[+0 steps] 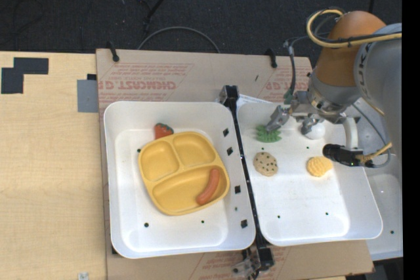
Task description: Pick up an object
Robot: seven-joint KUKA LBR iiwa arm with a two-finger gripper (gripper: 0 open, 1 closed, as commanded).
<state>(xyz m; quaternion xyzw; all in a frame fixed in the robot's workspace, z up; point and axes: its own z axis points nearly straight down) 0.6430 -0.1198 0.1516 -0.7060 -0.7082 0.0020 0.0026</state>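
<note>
My gripper [293, 122] hovers over the far part of the right bin [341, 220], fingers spread open with nothing between them. Its left finger [277, 118] sits just above a green leafy toy [267, 135] and looks close to touching it. A round speckled cookie [266, 164] lies in front of the green toy. A yellow ridged toy [319, 167] rests to the right of the cookie, beside a black part of the arm [341, 154].
The left bin [125, 206] holds a yellow divided plate [170, 160] with a sausage [210, 187] in its front compartment. A red and green vegetable toy [163, 130] lies just behind the plate. A black divider [241, 170] runs between the bins.
</note>
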